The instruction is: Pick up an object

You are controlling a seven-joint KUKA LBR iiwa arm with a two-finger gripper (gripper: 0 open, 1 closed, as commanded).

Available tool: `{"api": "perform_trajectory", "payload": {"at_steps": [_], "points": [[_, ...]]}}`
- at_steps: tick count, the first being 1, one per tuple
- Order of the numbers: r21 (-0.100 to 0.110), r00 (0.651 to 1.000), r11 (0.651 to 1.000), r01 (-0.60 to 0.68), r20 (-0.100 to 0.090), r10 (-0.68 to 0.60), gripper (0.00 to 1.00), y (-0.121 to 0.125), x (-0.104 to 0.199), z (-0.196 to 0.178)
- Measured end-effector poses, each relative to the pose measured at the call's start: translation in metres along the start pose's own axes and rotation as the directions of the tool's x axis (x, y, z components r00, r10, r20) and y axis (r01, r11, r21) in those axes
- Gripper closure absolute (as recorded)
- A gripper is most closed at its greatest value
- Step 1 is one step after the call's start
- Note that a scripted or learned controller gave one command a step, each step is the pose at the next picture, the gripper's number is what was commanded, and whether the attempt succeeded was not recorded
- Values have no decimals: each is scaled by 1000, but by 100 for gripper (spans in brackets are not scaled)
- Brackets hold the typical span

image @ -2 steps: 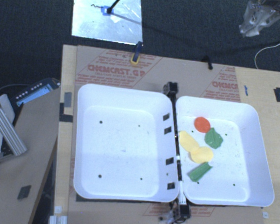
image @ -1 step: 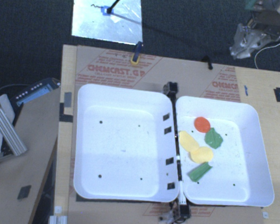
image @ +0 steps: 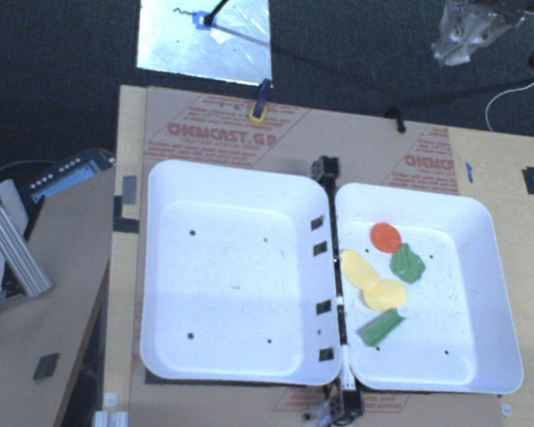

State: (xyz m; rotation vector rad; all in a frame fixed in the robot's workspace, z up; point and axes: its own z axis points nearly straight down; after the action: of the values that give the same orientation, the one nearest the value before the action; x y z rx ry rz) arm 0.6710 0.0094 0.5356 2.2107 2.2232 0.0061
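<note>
The right bin [image: 485, 273] holds several small objects near its left side. An orange-red disc [image: 386, 236] lies farthest back, with a green leaf-shaped piece [image: 407, 264] just right of it. Two yellow pieces, an oval [image: 359, 269] and a rounder one [image: 385, 295], touch each other below them. A green stick-shaped piece [image: 380, 328] lies nearest the front. My gripper [image: 466, 35] hangs high at the top right, well behind and above the bins, blurred and pale, with nothing seen in it.
The left bin [image: 234, 270] sits beside the right one, joined by a black clip strip [image: 332, 269]. A shiny metal sheet [image: 206, 24] lies on the dark floor behind. Cables [image: 510, 94] run at the top right. Grey equipment [image: 4, 241] stands at the left.
</note>
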Motion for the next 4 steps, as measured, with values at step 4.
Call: {"api": "perform_trajectory", "payload": {"at_steps": [4], "points": [[2, 1000, 1000, -1, -1, 1, 100, -15, 89, 0]]}}
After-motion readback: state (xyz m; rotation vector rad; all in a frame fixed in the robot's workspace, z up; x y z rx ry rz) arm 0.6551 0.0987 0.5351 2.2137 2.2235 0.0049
